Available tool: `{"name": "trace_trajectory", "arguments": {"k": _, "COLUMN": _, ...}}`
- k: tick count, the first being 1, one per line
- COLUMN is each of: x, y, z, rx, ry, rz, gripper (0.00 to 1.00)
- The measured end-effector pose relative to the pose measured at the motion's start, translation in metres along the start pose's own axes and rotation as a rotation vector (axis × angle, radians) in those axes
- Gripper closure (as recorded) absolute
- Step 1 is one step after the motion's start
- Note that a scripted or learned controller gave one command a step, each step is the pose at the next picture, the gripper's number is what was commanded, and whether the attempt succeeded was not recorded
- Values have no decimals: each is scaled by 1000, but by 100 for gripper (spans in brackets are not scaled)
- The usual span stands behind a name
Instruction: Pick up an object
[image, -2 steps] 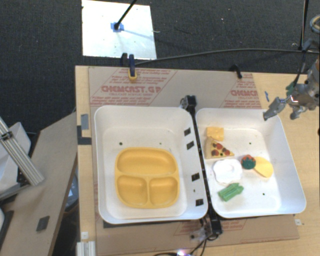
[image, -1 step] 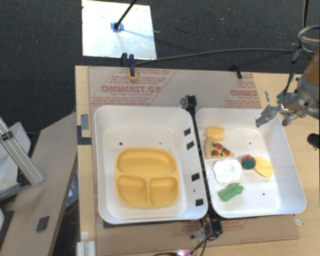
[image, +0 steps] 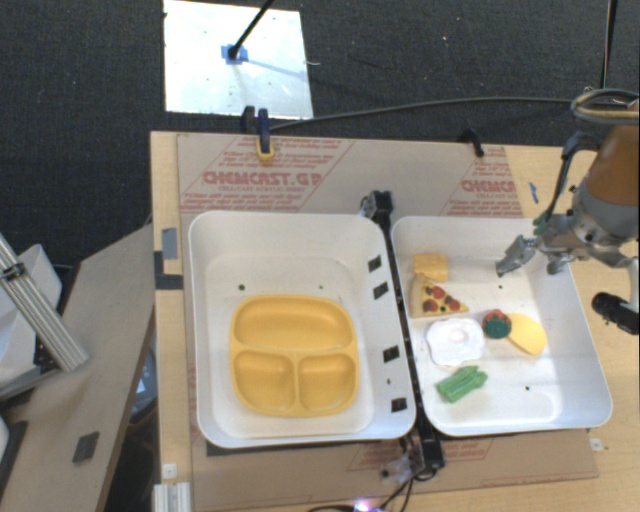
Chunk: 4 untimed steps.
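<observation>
Dark carpet surrounds a bench (image: 330, 165) bearing two shallow white bins side by side, left bin (image: 215, 250) and right bin (image: 580, 395). Gripper (image: 528, 256) hangs above the upper right part of the right bin, arm entering from the right; whether its fingers stand apart or together cannot be told at this resolution, and nothing is seen between them. Nearest below and left of it lie a yellow block (image: 431, 266) and, touching that, a pizza slice (image: 436, 299). Further down: a red and green item (image: 497, 324) against a yellow wedge (image: 528, 335), a white fried-egg piece (image: 455, 340), and a green piece (image: 461, 383) nearest the front wall. Left bin holds a yellow divided tray (image: 295, 354). No object is lifted; selection appears pending. Risk assessment: items are flat and clustered, so a descent may straddle two touching pieces, or close on a thin edge and slip; a grasp near the bin wall may foul the rim
</observation>
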<state>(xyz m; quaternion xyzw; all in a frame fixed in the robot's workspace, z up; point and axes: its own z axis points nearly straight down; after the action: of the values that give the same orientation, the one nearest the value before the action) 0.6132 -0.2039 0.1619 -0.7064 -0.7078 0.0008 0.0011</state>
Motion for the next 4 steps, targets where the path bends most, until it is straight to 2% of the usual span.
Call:
{"name": "trace_trajectory", "arguments": {"k": 1, "x": 3, "y": 4, "z": 41, "rx": -4, "ry": -1, "rz": -3, "gripper": 0}}
{"name": "trace_trajectory", "arguments": {"k": 2, "x": 2, "y": 5, "z": 28, "rx": -8, "ry": -2, "rz": -5, "gripper": 100}}
{"name": "trace_trajectory", "arguments": {"k": 3, "x": 3, "y": 14, "z": -19, "rx": -9, "ry": -2, "rz": -3, "gripper": 100}}
{"name": "trace_trajectory", "arguments": {"k": 4, "x": 1, "y": 12, "z": -84, "rx": -11, "ry": -4, "rz": -3, "gripper": 100}}
